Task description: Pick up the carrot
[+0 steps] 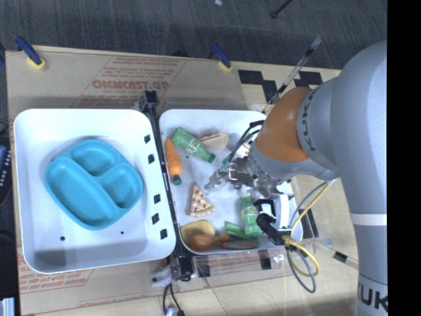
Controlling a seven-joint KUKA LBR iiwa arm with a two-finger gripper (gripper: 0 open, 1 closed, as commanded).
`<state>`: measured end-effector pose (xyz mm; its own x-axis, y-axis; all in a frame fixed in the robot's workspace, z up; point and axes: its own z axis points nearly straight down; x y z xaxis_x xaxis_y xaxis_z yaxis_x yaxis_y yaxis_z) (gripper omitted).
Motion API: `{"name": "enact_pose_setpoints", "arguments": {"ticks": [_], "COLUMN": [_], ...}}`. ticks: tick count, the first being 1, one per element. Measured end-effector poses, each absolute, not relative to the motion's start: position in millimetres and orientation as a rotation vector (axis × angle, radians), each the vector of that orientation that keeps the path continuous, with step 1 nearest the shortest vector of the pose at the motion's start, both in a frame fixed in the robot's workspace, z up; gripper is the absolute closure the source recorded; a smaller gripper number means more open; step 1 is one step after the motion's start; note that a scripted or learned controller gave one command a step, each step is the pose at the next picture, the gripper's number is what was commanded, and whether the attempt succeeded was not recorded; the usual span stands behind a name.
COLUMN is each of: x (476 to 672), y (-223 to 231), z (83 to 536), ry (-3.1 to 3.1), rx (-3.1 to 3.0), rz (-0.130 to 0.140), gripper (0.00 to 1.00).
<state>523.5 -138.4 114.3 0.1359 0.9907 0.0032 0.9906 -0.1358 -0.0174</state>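
The orange carrot (pixel 173 160) lies along the left wall of the right bin (pixel 197 119), its green end toward the front. My gripper (pixel 225 174) hangs over the middle of that bin, to the right of the carrot and apart from it, with nothing visibly held. The grey arm with its orange band (pixel 286 133) covers the bin's right side.
A green bottle (pixel 193 145) and a bread slice (pixel 215 139) lie behind the gripper. A pizza slice (pixel 200 201), another green bottle (pixel 249 217) and a brown and yellow item (pixel 205 236) lie toward the front. The left bin (pixel 39 127) holds a blue divided plate (pixel 94 183).
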Motion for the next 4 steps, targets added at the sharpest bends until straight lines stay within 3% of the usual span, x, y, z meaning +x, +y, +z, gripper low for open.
{"name": "enact_pose_setpoints", "arguments": {"ticks": [1, 2, 3, 4], "x": [547.4, 519.5, 579.0, 580.7], "y": [-203.1, -121.8, -81.5, -42.8], "z": [204.4, 131.1, 192.5, 191.3], "ry": [-1.823, -1.584, -1.313, -1.036], "rx": [-2.558, -2.700, -2.849, -2.963], "rz": [0.009, 0.012, 0.009, 0.011], "gripper": [0.00, 0.00, 0.00, 0.00]}}
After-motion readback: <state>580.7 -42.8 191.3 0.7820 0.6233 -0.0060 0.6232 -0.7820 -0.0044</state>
